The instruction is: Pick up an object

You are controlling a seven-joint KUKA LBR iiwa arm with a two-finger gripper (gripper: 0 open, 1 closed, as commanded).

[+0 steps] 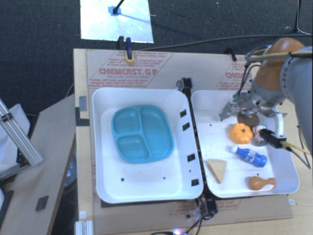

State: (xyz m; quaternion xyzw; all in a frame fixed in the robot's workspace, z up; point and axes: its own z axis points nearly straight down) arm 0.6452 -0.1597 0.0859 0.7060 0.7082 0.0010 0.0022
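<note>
Tool low in right bin, grip state impossible to tell, partly hiding a possibly brown item. Blue bottle nearby, long axis slanting, cap up-left.

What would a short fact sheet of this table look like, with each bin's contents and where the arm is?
left bin: blue divided plate
right bin: orange pumpkin, blue bottle, bread slice, drumstick, brown object under the arm
arm: reaches in from the right, over the right bin's far end
end effector: low above the bin, beside the brown object; grip unclear
</note>
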